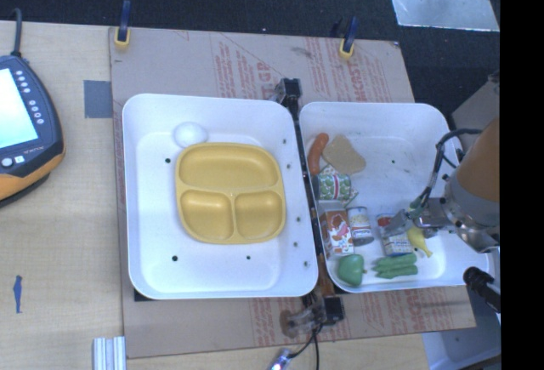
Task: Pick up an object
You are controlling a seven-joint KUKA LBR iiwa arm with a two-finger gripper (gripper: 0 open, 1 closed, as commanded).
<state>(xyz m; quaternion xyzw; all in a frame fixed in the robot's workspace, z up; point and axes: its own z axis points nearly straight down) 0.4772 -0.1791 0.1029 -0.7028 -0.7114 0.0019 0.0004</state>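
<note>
The right white bin (382, 115) holds several toy foods. A reddish sausage (316, 152) and a tan bread slice (343, 156) lie at its far left. Below them are a green-and-white can (333, 185), a red carton (337, 234) and a small can (360, 225). A green pepper (349, 269) and a green pea pod (396, 267) rest by the near wall. My gripper (414, 222) hangs low in the bin's right part, right over a small yellow banana (418, 241) and beside a small grey box (393, 236). I cannot make out contact with either.
The left white bin (144, 190) bears a yellow divided plate (229, 191) and a white egg-like piece (189, 134). An orange-rimmed pendant (21, 126) lies on the bench at far left. Clamps (123, 28) hold the board's far edge. The arm's grey body (476, 190) covers the right bin's right side.
</note>
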